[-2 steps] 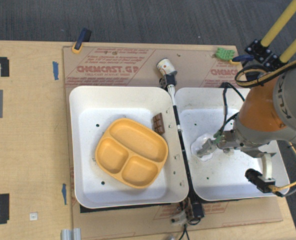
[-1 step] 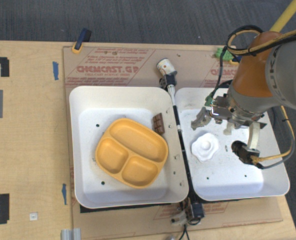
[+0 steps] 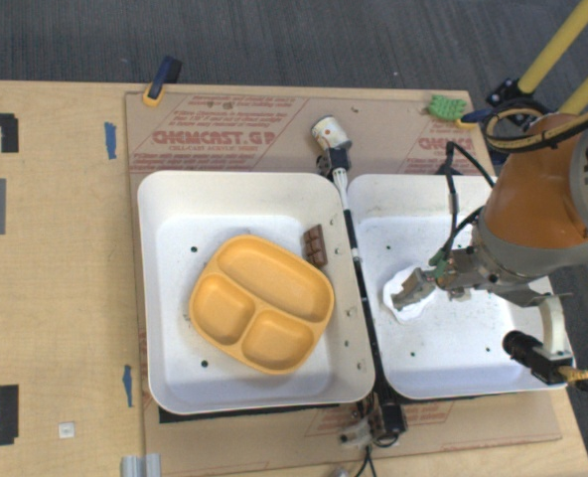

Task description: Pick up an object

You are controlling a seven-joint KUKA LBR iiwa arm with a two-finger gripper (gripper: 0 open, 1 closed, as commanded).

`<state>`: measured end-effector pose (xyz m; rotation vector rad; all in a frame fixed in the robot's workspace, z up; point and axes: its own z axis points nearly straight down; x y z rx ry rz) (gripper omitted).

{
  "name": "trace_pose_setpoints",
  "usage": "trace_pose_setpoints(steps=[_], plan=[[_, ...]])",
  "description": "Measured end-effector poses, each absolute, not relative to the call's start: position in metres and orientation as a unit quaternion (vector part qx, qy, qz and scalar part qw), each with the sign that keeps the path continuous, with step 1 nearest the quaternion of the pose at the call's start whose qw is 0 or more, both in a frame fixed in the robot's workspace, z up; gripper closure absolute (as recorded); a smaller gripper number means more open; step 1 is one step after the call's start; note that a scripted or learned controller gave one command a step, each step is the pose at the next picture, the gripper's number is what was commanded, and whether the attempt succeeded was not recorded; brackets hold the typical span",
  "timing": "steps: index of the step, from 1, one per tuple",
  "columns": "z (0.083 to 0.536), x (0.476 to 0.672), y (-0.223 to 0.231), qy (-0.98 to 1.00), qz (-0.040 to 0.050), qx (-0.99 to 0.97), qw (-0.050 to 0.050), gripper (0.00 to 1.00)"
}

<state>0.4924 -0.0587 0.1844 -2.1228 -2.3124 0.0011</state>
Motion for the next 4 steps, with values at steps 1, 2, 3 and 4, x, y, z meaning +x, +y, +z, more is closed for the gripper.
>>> trace_pose_setpoints(steps=[1,2,3,4], plan=[[0.086,0.525,-0.097,-0.686,-0.0011,-0.727,-0.001,0.0],[0.086,0.487,-0.097,-0.62,-0.0011,-0.785,0.0,0.0],[0.086,0.554,-0.095,-0.594,-0.0018,-0.805,-0.001,0.0],[0.086,0.603,-0.104,-0.697,-0.001,-0.717,-0.001,0.0]])
